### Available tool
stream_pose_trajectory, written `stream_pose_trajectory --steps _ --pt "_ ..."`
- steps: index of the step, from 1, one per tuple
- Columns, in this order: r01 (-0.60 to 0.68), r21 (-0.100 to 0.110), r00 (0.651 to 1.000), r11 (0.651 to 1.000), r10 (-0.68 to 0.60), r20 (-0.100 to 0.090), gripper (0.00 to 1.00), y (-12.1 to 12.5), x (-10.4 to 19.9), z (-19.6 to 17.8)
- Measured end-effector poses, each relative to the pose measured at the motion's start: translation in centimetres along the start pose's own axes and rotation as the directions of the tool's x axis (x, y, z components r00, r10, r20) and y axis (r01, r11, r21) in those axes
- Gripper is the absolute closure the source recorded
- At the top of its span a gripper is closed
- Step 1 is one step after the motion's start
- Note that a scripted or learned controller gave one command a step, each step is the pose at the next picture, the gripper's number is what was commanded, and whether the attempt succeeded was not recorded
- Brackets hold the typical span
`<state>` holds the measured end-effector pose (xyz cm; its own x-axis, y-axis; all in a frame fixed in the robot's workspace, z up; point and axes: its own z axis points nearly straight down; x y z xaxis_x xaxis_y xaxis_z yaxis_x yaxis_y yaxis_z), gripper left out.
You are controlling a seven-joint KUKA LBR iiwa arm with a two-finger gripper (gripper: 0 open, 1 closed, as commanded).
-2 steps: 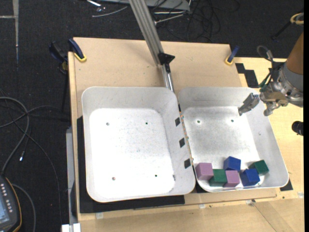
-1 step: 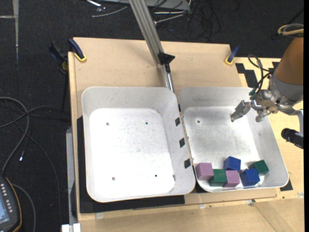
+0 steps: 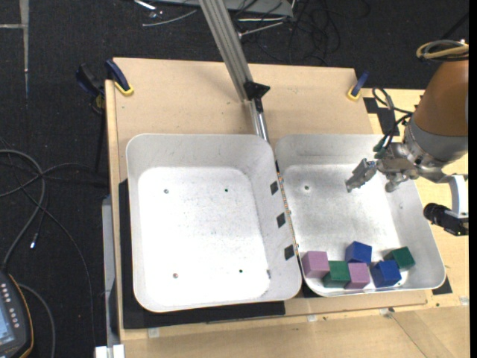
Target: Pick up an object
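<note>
Two short grey fingers make up the pincer [image 3: 363,176], which hangs over the upper part of the right bin [image 3: 335,207], pointing left and a little down. At this angle its fingers blur together, so I cannot tell how wide they stand, and nothing can be seen between them. Behind it the wrist joins the arm [image 3: 446,103], grey with an orange band, reaching in from the right edge.

Below the pincer, the bin floor is bare white with fine speckles. Well apart from it, along the near wall of that bin, lie six small blocks in a loose cluster: a purple block [image 3: 316,263] at the left end, a green block [image 3: 339,273] just beside it, a second purple block [image 3: 359,275], a blue block [image 3: 358,252] set a bit farther back, another blue block [image 3: 385,273], and a dark green block [image 3: 403,257] at the right end. Several touch their neighbours.

Left of this bin, edge to edge with it, sits the left bin [image 3: 149,200]. Both rest on the wooden counter [image 3: 186,95]. A metal pole [image 3: 227,39] slants across the counter's far side.
</note>
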<state>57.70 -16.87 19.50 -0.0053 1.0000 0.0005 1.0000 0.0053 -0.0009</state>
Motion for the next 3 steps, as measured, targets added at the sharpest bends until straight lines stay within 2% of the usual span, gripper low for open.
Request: stream_pose_trajectory --steps 1,2,3 --pt "0.001 -0.006 1.0 1.0 -0.001 0.001 0.0 -1.7 3.2 -5.0" --pt "0.0 -0.007 1.0 1.0 0.0 0.002 0.0 -0.3 4.0 -8.6" --pt "-0.01 -0.006 1.0 1.0 0.01 0.005 0.0 1.3 -1.8 -11.1"
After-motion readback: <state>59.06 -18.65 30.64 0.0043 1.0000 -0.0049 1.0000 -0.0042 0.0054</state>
